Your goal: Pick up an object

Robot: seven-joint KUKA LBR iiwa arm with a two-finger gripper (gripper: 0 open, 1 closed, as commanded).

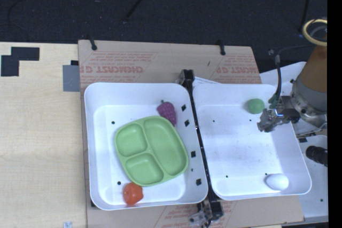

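In the right bin (240,168) a small green ball (255,105) lies near the far right corner and a white egg-shaped object (277,181) rests at the near right corner. My gripper (265,124) hangs over the right bin's right side, just below and right of the green ball, with nothing visible between its fingers. In the left bin (101,115) lie a green divided plate (150,150), a purple grape bunch (167,111) beyond the plate, and a red-orange fruit (132,194) at the near edge.
A black divider clamp (195,136) runs between the two bins. Both bins sit on a cardboard sheet (160,64) on a wooden bench. The arm's orange band (320,69) and grey wrist stand at the right edge.
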